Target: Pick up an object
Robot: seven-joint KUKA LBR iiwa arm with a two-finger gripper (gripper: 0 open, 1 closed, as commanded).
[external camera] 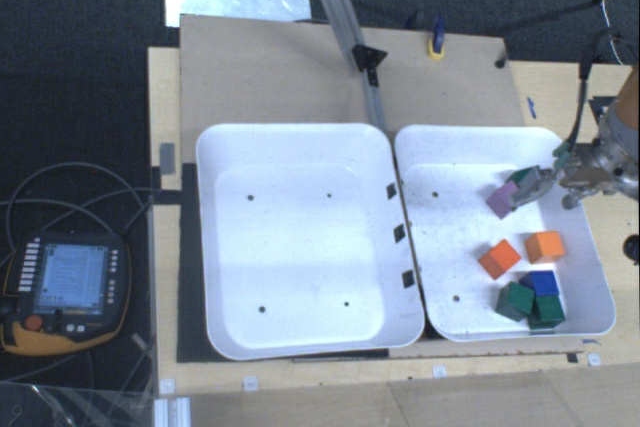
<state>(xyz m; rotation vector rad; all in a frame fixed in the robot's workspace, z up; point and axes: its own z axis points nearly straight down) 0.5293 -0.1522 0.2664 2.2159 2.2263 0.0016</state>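
One fixed camera looks down at a slant from above the bench [300,75]. It frames both bins whole, from well back.

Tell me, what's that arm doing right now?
Gripper over right bin, at purple block; grasp unclear. Orange blocks, blue block, green blocks lie nearer the front. Nothing blocking.

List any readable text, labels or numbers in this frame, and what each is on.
No text can be read in this frame.
Teach pendant left of the bench: its screen shows lines of content, too small and blurred to read.
Blocks in the right bin, the gripper, both bins: no markings visible.
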